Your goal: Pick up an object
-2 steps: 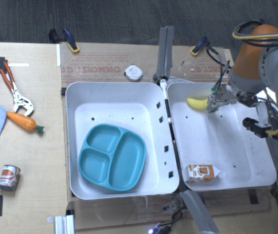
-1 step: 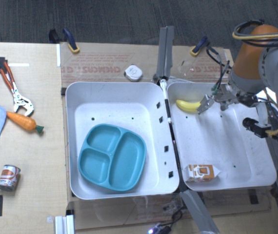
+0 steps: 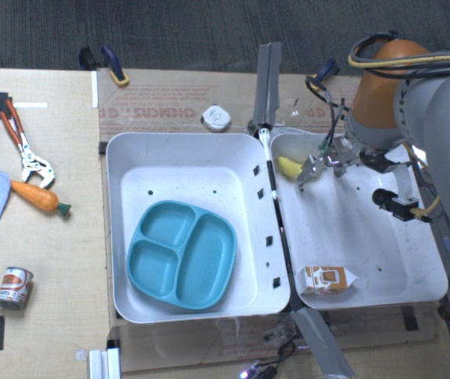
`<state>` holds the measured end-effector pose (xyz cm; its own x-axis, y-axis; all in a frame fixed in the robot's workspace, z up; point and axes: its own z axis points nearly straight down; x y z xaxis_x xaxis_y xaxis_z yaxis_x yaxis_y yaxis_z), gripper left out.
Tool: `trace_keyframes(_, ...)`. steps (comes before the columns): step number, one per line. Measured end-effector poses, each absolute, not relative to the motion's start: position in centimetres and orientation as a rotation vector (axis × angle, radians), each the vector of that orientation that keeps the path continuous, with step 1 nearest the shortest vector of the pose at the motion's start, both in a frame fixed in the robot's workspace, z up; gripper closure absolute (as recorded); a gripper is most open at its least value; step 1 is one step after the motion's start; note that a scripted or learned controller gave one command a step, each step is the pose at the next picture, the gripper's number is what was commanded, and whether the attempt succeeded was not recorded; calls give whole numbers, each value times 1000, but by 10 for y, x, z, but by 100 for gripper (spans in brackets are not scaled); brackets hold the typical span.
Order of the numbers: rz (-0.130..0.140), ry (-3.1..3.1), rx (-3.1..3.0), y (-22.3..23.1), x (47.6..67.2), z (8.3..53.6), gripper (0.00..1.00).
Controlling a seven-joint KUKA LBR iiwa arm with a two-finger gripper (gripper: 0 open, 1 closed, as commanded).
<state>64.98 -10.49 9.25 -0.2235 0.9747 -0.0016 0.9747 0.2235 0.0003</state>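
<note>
The small brown-and-white carton [image 3: 326, 279] lies by the near edge of the right bin [image 3: 383, 290], with open floor around it. Farther back, the gripper [image 3: 313, 170] hangs just right of the yellow banana [image 3: 289, 166], crowded into the far-left corner. Whether its jaws are open, I cannot tell.

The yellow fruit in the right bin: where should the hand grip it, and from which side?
Probably across the middle of the yellow fruit, coming from above. It lies flat near the right bin far-left corner, so side approaches meet the walls.
</note>
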Motion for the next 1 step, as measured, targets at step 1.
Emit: trace_keyframes(1, -1, 2771, 1475, -191, 580, 168, 0)
